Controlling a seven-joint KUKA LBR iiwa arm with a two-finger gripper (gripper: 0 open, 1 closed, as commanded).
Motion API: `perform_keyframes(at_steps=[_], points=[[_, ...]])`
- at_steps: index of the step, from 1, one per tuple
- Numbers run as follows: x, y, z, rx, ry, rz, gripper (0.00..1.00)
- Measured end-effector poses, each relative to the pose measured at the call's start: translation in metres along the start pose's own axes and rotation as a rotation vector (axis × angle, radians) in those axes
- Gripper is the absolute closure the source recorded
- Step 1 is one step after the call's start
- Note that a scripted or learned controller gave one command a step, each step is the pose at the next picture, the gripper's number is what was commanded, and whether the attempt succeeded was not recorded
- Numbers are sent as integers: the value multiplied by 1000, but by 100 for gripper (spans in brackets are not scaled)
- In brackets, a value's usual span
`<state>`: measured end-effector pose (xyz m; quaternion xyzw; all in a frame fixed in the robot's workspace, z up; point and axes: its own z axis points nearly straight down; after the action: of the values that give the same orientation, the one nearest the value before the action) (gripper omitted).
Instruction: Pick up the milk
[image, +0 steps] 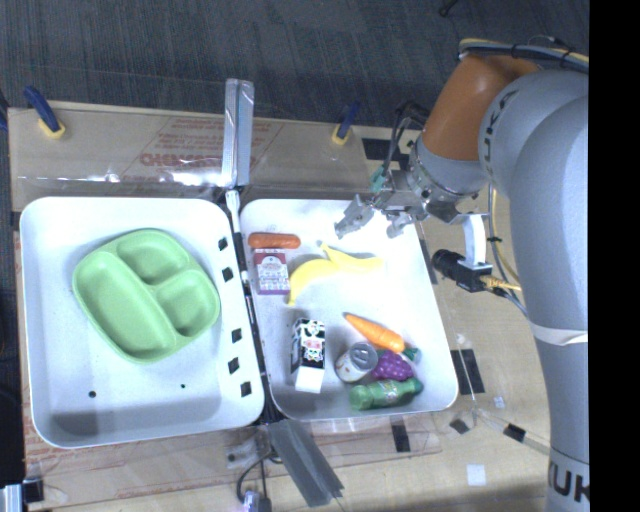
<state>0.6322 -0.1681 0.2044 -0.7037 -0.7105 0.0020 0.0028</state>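
Pincer (372, 218) being held open, nothing between fingers, over far part of right bin (432, 300), just beyond banana (322, 268). Milk (309, 354) lying at near left of right bin, beside can (356, 362). Green plate (146, 292) sitting in left bin (40, 330).

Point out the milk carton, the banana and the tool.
milk carton (309, 353): camera view, on its cow-printed side.
banana (318, 271): camera view, middle of its curved body.
tool (376, 220): camera view, midway between the fingertips.
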Motion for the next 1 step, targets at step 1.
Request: perform_keyframes(at_steps=[1], points=[[38,-56,94,1,0,-80,0]])
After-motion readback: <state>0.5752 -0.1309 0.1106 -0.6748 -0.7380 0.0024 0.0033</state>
